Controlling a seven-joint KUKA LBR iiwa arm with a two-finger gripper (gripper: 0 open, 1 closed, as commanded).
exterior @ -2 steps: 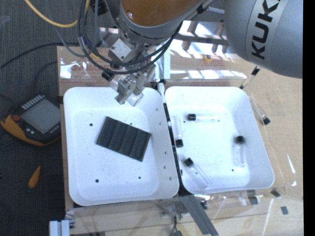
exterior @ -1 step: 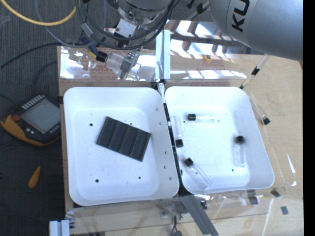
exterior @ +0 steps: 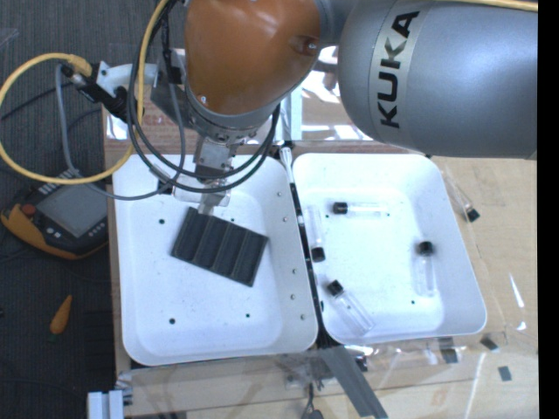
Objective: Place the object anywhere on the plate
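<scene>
Four vials in one bin, ribbed plate in the other

Two white bins sit side by side, and the dark ribbed plate (exterior: 219,248) lies tilted on the floor of the left bin (exterior: 148,321), a little above its middle. The gripper (exterior: 210,197) hangs just past the plate's upper edge, under the arm's orange band (exterior: 244,42); I cannot tell from this angle whether it is open or closed, and nothing shows in its grasp.

All four clear, black-capped vials lie right of the plate, in the right bin (exterior: 454,312). The nearest vial (exterior: 315,236) lies along the bin wall closest to the plate. Another vial (exterior: 357,208) rests further right, level with the plate's upper edge. A third vial (exterior: 347,301) sits below and right of the plate, and the fourth vial (exterior: 425,266) lies farthest from it.

Left of the plate, off the bench, a teach pendant (exterior: 65,218) rests by a looping yellow cable (exterior: 17,85)
</scene>
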